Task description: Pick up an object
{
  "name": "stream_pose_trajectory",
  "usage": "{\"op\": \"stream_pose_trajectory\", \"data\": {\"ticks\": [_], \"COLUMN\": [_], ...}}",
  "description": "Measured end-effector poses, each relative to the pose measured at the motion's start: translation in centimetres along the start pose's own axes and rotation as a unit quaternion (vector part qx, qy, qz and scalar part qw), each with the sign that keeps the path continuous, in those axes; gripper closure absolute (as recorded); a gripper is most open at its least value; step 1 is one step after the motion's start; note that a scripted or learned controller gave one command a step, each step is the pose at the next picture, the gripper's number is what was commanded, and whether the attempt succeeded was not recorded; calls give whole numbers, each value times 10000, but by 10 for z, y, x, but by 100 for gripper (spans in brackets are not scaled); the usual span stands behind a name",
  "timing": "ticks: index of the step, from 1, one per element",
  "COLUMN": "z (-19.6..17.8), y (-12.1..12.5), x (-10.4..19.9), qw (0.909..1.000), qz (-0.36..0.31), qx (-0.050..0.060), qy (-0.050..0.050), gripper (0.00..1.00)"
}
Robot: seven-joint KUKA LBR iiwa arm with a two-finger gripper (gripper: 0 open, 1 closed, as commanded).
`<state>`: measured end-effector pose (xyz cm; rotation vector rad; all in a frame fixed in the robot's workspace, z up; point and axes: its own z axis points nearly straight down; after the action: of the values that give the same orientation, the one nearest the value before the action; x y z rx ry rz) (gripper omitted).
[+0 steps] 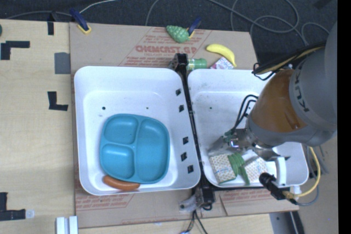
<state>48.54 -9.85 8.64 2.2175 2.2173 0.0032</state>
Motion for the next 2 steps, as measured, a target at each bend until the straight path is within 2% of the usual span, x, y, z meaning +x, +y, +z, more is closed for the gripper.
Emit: {"op": "stream_pose_trajectory", "data": {"ticks": [1, 2], "z": [-42, 0], "y": [-2, -1], "x": [-77, -22], "qw": [10000, 10000], "qz": [7, -1], "qx": [31, 16], "qy": [6, 9], "gripper": [0, 0]}}
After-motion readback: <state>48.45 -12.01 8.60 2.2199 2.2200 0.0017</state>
